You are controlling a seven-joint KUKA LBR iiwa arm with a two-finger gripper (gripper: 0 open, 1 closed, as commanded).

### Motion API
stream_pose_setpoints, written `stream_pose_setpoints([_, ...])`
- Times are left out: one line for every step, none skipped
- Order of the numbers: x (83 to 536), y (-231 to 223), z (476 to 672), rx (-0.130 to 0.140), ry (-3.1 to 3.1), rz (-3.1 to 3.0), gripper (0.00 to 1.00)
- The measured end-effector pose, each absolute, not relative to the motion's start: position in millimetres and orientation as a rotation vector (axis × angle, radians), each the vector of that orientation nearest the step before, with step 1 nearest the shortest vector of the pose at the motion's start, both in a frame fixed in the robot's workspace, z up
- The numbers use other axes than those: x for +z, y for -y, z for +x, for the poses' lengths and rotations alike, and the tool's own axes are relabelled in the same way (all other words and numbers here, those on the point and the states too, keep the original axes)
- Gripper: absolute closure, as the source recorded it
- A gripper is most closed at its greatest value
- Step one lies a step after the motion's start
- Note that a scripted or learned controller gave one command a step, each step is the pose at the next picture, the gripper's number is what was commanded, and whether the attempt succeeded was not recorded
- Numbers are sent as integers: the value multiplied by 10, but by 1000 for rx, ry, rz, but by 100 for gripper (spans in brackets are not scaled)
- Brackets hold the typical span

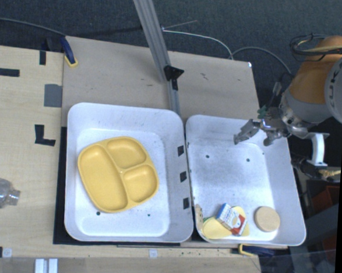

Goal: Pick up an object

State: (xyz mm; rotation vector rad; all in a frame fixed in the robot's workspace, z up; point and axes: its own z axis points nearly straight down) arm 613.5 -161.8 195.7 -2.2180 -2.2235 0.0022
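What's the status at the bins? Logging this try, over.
Gripper open, holding nothing, over right bin far edge. Small carton, yellow piece, tan disc at near edge. Nothing between.

No readable text
We see print on the small packet [232, 218] in the right bin [227, 166], but too blurred to read.

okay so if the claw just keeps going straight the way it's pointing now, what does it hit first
Probably the bare floor of the right bin. The claw points down and leftward over its upper part; depth is unclear from this single view.
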Motion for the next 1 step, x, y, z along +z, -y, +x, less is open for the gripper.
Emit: stream_pose_setpoints([1689, 963, 6642, -1, 2230, -2211, 0])
